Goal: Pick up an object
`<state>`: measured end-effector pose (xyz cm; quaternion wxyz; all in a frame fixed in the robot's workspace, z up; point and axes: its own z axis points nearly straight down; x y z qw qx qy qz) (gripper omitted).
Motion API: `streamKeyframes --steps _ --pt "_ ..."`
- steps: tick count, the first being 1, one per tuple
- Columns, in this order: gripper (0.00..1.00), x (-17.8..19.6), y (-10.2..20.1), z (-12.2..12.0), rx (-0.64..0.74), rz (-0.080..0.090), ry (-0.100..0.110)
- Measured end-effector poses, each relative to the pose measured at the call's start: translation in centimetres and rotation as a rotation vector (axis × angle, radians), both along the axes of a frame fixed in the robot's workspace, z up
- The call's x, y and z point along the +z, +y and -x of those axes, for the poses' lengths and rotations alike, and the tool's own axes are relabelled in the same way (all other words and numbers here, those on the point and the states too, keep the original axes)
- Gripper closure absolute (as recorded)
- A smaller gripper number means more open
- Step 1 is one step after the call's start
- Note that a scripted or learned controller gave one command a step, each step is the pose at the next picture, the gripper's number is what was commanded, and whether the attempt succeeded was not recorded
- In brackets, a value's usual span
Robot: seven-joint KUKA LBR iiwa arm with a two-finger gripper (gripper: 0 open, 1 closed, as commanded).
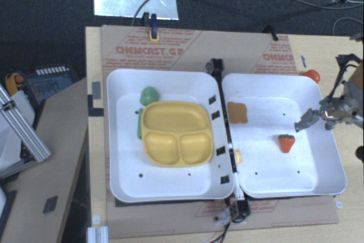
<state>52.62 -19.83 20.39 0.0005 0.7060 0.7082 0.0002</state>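
Overhead slanted view of the bench, with the black hinge strip (223,134) between the two white bins taken as the landmark. Red lettering reading "CHEMCAST GP" is printed on the brown protective sheet (151,49) beyond the far end of the strip, and the same lettering, partly legible, repeats on the sheet beyond the right bin (284,139). Left of the strip, the left bin (122,139) holds a yellow divided tray (176,134) with three compartments; a green object (149,95) lies partly under the tray's far left edge. Just right of the strip lies a flat brown toast-like piece (237,112), and a small pale yellow item (236,157) touches the strip nearer the viewer. Well right of the strip, on the right bin's floor, rests a small red-orange strawberry-like toy (286,143). The arm enters from the right edge at about the toy's level, and the gripper (307,120) hangs just above and to the right of the toy, pointing toward the strip; one dark finger (304,120) is discernible, how far the pincer stands open cannot be told, and nothing is seen in its hold. An orange ball (311,75) sits outside the right bin's far right corner.
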Motion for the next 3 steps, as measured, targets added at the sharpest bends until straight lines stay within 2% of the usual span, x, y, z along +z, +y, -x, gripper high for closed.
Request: streamKeyframes --steps 1,2,3 --pt "0.00 -4.7 0.9 0.4 -0.001 -0.002 0.003" --pt "0.00 -10.8 0.3 0.8 -0.002 -0.001 0.004" --pt "0.00 -12.0 0.4 0.7 -0.002 -0.001 0.001"
